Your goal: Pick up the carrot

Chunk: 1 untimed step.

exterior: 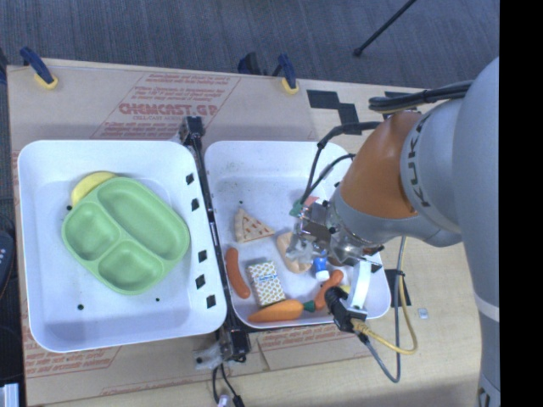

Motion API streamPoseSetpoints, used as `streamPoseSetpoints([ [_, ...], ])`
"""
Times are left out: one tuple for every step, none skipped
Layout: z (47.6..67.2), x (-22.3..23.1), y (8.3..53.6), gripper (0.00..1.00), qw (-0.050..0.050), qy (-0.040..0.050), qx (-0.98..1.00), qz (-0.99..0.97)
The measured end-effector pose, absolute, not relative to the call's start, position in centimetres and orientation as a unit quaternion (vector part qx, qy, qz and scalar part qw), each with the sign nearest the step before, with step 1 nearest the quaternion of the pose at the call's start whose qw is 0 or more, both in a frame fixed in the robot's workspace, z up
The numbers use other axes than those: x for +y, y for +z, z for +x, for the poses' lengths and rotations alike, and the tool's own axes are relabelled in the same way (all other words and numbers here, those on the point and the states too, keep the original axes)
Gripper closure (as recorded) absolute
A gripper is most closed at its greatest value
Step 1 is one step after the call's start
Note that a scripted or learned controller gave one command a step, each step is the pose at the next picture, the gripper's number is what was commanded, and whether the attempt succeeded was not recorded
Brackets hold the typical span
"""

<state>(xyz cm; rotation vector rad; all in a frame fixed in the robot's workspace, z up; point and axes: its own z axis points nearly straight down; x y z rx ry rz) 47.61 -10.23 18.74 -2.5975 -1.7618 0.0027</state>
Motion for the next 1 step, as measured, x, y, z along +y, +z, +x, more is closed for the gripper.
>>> streamPoseSetpoints([
  [47.55,-15.42,9.10,1.00,0.002,0.0010,-0.617,-0.787],
])
